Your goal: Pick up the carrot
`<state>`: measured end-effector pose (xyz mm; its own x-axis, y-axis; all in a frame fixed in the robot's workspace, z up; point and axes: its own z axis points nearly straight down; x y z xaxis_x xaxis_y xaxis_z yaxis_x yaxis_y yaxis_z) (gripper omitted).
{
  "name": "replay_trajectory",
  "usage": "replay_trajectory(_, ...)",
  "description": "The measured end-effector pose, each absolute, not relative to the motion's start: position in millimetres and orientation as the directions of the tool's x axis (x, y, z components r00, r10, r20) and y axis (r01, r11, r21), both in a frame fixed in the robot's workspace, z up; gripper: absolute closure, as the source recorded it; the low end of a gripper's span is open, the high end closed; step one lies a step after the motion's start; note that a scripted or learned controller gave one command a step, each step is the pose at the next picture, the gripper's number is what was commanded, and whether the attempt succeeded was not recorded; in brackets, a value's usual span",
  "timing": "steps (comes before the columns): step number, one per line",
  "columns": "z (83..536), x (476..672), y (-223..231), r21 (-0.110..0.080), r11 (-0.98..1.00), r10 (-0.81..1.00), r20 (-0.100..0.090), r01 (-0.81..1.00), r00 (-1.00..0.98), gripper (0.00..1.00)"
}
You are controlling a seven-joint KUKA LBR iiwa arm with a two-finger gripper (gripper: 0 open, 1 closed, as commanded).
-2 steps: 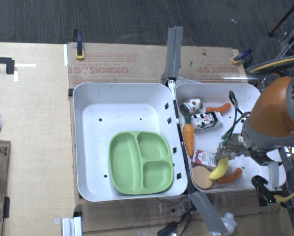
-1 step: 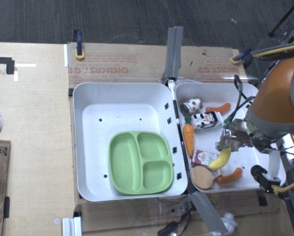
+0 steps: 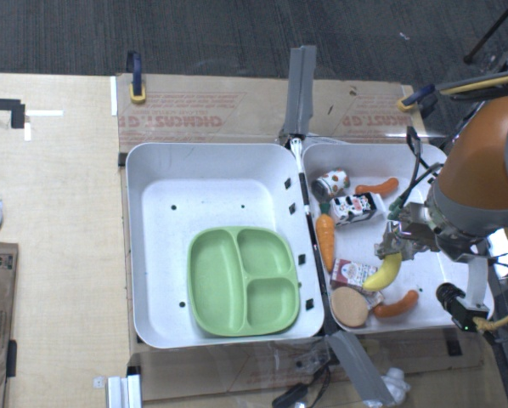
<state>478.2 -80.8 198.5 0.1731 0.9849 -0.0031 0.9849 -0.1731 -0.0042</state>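
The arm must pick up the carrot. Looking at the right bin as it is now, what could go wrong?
1. The gripper hangs over the banana, apart from the carrot, so it may close on the wrong thing.
2. The carrot lies along the right bin's left wall, which leaves the fingers little room on that side.
3. Two orange sausages resemble the carrot in colour and could be mistaken for it.
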Motion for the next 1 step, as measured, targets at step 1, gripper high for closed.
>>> replay_trajectory(1,206.4,478.9,-81.3,-0.006,-0.171,0.985,-0.005,0.985,0.171,1.0)
